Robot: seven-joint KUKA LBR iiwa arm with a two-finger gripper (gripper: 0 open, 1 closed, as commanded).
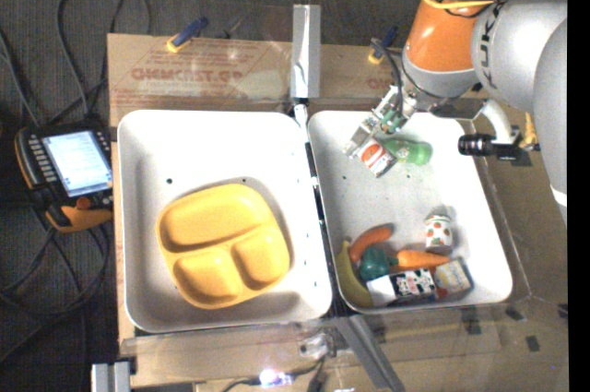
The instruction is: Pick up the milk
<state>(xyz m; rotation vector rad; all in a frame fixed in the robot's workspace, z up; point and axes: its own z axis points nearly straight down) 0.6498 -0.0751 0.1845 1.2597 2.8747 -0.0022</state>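
Gripper (380, 141) angled low over right bin (479, 196), seemingly clamped on milk (375, 157) | we see worktop (212, 72) on dark carpet (55, 21)

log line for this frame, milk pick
task: pick milk | end effector: at top of right bin, on milk carton | green item beside it | yellow tray in left bin | lift: not yet

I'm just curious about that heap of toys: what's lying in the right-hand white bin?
Near the right bin's front edge: a banana, carrot, a teal piece and a dark box, overlapping, so whatever lies beneath is hidden. Farther back, a red-and-white carton and a green item sit under the tool.
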